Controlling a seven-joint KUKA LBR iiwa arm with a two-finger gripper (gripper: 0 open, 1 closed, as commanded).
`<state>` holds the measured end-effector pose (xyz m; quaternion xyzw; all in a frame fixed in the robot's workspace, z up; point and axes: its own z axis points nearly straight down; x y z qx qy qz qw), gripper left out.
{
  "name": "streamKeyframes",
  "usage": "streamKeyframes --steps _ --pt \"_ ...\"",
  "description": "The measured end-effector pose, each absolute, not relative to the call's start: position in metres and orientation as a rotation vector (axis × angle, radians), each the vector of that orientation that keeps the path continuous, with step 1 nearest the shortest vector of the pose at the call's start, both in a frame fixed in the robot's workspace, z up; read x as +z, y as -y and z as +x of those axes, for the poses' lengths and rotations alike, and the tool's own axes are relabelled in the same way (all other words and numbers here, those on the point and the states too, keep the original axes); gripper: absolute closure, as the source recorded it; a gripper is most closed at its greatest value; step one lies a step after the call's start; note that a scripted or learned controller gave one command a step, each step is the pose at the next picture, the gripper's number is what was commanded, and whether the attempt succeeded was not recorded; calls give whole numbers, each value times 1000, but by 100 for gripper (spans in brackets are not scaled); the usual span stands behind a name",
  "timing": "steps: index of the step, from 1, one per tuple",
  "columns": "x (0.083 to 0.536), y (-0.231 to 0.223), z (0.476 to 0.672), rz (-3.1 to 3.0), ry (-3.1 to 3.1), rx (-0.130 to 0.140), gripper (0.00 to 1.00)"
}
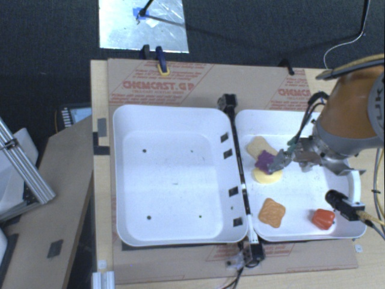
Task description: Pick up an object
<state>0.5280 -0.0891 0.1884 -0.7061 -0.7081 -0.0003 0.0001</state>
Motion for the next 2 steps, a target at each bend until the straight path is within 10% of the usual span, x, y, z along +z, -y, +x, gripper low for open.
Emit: streamKeyframes --steps 1,2 --pt "172 107 485 -2222 2218 3 0" --pt "183 105 488 -2221 2226 -3 100"
